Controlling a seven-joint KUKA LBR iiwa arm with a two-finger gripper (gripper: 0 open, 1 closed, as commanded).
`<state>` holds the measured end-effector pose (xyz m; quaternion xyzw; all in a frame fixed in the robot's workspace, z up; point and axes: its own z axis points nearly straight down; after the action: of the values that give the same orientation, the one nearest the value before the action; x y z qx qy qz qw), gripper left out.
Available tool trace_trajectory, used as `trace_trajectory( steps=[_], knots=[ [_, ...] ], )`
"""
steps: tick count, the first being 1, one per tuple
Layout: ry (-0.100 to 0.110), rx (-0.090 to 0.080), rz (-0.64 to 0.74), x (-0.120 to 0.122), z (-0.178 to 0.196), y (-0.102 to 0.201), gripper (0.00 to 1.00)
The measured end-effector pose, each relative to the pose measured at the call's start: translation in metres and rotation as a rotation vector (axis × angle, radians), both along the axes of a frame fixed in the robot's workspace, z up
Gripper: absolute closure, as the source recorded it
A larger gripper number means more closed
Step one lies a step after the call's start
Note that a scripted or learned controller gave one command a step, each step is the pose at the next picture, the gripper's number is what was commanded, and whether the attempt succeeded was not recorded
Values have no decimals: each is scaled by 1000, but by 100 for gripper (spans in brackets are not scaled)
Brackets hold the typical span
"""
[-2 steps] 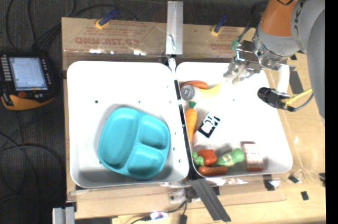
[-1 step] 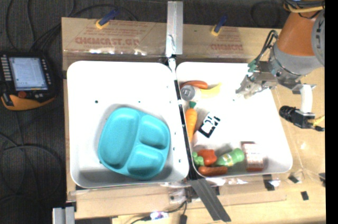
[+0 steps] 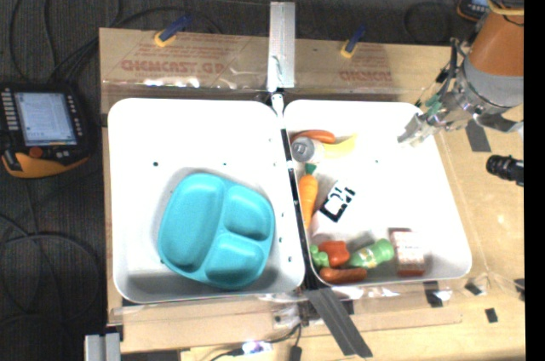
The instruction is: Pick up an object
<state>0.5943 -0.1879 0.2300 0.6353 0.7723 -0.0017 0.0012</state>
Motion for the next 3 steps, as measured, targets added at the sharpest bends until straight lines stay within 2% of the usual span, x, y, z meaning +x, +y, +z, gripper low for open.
trace_trajectory(
  steps=[1, 2, 3],
  knots=[
    [1, 3, 175, -60, 4, -36, 100],
    [2, 4, 384, -110, -21, -18, 100],
    [1, 5, 712, -110, -19, 18, 100]
  ],
)
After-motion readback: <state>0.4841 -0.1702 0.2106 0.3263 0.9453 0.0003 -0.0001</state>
